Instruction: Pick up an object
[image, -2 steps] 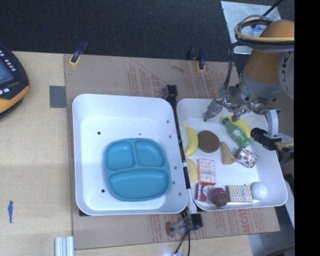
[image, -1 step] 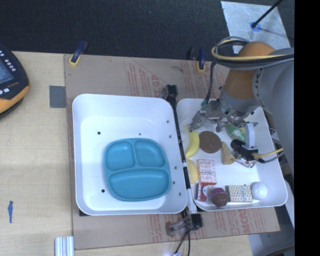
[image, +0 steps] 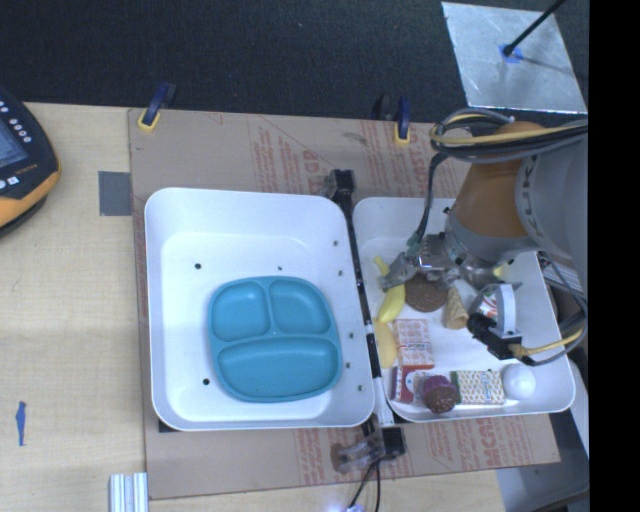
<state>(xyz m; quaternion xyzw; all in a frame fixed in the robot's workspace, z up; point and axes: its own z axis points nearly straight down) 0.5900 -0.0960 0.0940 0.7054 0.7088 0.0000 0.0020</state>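
- Brown round object (image: 424, 296), something like a cookie or disc, lies in the upper middle of the right bin (image: 560, 395), directly under the arm's wrist, and you can judge it the likeliest target.
- You see the hand (image: 432, 268) low over that spot, just above the brown disc; whether it is apart or together you cannot tell, because the wrist body covers it from above.
- Beside the disc you find a yellow banana-like piece (image: 391, 298) on its left and a tan cork-like piece (image: 456, 307) on its right, both close enough to touch or nearly touch it.
- Your main risk, as a judgement: with neighbours that tight, the descent may land on the banana or the tan piece, pushing things aside or pinching two at once.
- A flat disc offers little height to grip, so it may slip out on the lift.
- Cables (image: 540, 348) loop from the wrist over the bin's right side and could drag on the contents if the arm swings.
- Lower in the same bin lie a red-and-white packet (image: 413, 345), a dark round ball (image: 440, 393), a green-and-white packet (image: 480, 387) and a white ball (image: 519, 381).
- Left bin (image: 170, 300) holds a blue divided plate (image: 275, 338), lying flat, well apart from the arm.
- Both bins sit side by side on cardboard (image: 250, 150) laid on the worktop (image: 60, 330).
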